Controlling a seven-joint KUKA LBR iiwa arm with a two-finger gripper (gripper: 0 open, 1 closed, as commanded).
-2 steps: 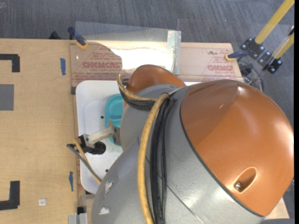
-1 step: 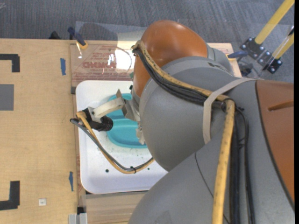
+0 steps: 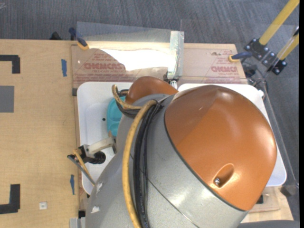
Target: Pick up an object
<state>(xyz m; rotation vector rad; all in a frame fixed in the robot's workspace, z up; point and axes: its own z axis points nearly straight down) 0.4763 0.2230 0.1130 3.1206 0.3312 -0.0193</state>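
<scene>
Arm (image 3: 204,160) is right under the lens, grey body with the big orange dome, blocking most of both bins. Cable loom (image 3: 135,170) runs down its left flank, yellow-sheathed.

Counter (image 3: 33,127) is bare ply on the left with black tape marks. Behind the bins stands a cardboard backboard (image 3: 118,63) with a clear sheet clipped to it.

Right bin (image 3: 278,170): rim and a strip of floor show past the dome, contents hidden. Left bin (image 3: 88,103): left wall and part of the floor visible.

Candidate objects, both in the left bin:
- teal item (image 3: 113,115), just beside the arm's orange link, partly covered by it. Shape unclear.
- white and black tool-like piece (image 3: 92,153) with a thin dark stick, lying near the bin's lower left corner, close to the wall.

Pincer: can't tell whether it's spread or pinching anything, it sits below the arm body. No object confirmed in hand.

My read: arm is down in the left bin, grasp attempt in progress, outcome unknown.

To do it well:
- teal item looks the better target, it's away from the wall; the white piece hugs the corner, so a finger would likely hit the rim.
- centre over the object's bulk, descend straight, close only at floor height.
- lift slowly, then check from this view once the dome clears.
- watch the loom doesn't snag the bin edge.
</scene>
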